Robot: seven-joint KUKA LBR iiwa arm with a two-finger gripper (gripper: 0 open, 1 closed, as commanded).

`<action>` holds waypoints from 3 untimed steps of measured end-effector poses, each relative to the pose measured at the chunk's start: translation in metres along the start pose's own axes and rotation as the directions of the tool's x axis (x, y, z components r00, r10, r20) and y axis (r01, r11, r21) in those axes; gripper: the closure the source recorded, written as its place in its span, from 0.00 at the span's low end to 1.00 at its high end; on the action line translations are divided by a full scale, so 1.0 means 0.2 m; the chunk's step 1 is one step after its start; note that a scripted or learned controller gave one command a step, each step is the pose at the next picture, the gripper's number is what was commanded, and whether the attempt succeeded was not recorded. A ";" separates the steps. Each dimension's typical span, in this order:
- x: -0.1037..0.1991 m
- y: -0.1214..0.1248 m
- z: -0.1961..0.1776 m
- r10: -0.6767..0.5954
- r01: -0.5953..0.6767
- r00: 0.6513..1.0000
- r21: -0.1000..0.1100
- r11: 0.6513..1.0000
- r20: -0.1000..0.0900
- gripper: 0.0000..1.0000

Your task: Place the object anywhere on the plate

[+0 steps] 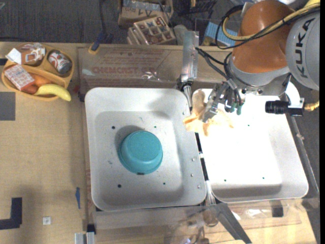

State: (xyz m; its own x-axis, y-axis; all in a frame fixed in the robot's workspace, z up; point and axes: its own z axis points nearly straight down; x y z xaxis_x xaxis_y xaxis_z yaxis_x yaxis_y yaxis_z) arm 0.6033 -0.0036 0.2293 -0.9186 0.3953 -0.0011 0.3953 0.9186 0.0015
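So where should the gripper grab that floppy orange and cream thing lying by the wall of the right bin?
The floppy orange and cream object lies low and flat against the right white bin's left wall. Probably best to come straight down from above and pinch its raised, crumpled middle, jaws set along the wall, since that wall blocks any approach from the left. The gripper hangs just above it.

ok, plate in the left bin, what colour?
Teal plate, plain, best in the camera view.
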 end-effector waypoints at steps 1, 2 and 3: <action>0.23 0.12 0.04 -0.385 0.385 0.923 -0.001 0.923 0.000 1.00; 0.44 0.27 0.08 -0.396 0.396 0.918 -0.001 0.918 -0.001 1.00; 0.65 0.41 0.05 -0.397 0.397 0.918 0.000 0.918 -0.001 1.00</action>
State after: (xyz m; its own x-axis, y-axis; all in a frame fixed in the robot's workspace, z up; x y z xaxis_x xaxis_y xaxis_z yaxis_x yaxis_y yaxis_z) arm 0.5160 0.1241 0.2198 -1.0000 -0.0015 -0.0006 -0.0015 1.0000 0.0015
